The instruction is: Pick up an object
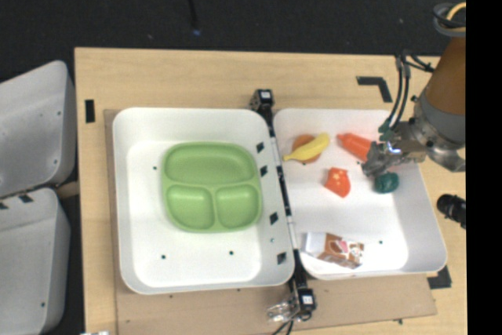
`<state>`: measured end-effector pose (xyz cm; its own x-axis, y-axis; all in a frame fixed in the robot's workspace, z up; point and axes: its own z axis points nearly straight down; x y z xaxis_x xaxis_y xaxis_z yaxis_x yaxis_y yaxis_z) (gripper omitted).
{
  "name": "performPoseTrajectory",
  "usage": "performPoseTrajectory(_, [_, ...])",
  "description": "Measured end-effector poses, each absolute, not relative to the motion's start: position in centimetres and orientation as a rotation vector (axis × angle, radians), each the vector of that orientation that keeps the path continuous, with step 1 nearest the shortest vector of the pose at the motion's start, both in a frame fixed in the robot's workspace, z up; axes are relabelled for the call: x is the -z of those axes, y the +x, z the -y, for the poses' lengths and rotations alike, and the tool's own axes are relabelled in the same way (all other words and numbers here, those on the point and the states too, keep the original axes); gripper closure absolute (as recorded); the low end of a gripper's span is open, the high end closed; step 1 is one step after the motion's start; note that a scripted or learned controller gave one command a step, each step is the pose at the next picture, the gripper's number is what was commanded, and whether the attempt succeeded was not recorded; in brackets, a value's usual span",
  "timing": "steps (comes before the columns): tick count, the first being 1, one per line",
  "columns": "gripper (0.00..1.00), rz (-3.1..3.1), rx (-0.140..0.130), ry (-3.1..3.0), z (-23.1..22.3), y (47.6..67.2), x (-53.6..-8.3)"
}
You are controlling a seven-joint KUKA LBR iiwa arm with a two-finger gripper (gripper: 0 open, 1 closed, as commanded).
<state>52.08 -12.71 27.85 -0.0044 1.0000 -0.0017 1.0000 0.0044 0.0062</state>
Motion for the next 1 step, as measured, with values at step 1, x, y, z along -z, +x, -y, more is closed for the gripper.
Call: performPoseTrajectory(1, [1.0,-2.228,0.0,2.215,7.9,53.11,-26.17])
